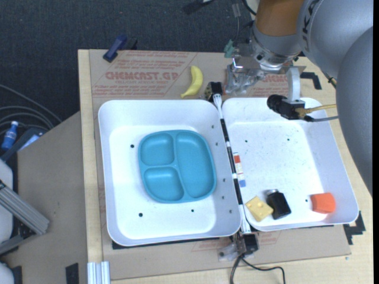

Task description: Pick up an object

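In the right bin point(296, 152), three small things lie along the front edge: a yellow block point(259, 207), a black block point(278, 204) touching it, and an orange block point(323, 203) in the front right corner. My gripper point(238, 81) hangs over the bench just behind the bins, near the back left corner of the right bin, far from all three blocks. Nothing shows in its grasp.
The left bin point(118, 158) holds a blue divided plate point(177, 165). A yellow banana point(193, 81) lies on the bench behind the left bin, left of the gripper. A blue object point(114, 48) sits at the bench's back left edge. The arm's grey bulk covers the upper right.
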Available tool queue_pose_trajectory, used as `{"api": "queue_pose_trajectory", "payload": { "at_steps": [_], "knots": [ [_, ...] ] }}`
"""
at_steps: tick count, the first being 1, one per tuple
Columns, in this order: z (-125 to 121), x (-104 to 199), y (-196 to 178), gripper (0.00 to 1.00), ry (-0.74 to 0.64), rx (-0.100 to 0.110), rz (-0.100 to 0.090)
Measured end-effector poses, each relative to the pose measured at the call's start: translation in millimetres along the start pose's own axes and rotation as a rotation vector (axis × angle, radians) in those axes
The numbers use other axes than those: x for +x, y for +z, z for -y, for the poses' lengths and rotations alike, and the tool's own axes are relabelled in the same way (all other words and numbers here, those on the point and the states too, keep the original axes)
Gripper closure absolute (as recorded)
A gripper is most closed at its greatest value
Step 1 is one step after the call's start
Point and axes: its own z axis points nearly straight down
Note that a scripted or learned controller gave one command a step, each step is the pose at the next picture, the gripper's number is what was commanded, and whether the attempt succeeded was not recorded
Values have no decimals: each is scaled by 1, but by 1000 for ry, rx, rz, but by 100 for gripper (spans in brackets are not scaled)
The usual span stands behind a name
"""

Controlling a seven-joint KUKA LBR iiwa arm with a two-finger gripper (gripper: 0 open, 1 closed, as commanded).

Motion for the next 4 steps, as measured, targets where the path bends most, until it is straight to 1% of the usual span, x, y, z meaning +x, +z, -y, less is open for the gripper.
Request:
{"api": "queue_pose_trajectory", "payload": {
  "at_steps": [1,2,3,4],
  "knots": [
    [0,36,41,100,-1,2,-1],
    [-1,33,12,100,-1,-5,0],
    [8,7,-1,100,1,-2,0],
    [0,22,-5,100,0,-4,0]
  ]
}}
